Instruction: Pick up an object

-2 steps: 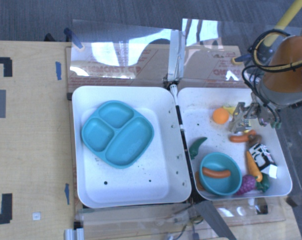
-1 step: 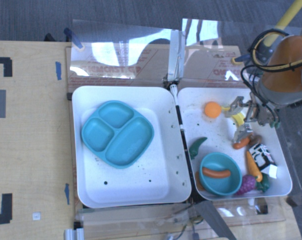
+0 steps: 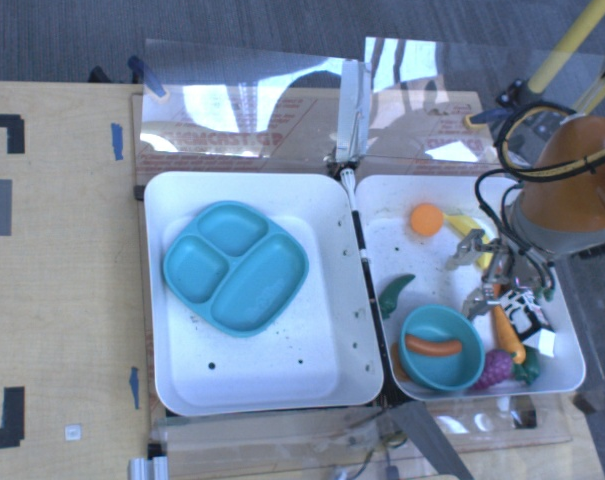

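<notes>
My gripper (image 3: pixel 473 278) hangs over the right bin (image 3: pixel 382 218), below the arm's orange band (image 3: pixel 578 173). Its two metal fingers (image 3: pixel 467 254) stand apart, open, with bare bin floor between them. A blue bowl (image 3: pixel 441 347) holding a red-orange sausage (image 3: pixel 433 345) sits just below the gripper. An orange carrot (image 3: pixel 507 335) lies right beside the lower finger. An orange ball (image 3: pixel 426 219) and a yellow piece (image 3: pixel 464 224) lie above-left of the gripper. A dark green piece (image 3: pixel 394 292) rests to the left.
Purple grapes (image 3: pixel 496 368), a black-and-white item (image 3: pixel 527 311) and a green item (image 3: pixel 527 366) crowd the right bin's lower right corner. The left bin (image 3: pixel 182 368) holds a blue divided plate (image 3: pixel 235 266). A clear screen (image 3: pixel 242 108) stands behind both bins.
</notes>
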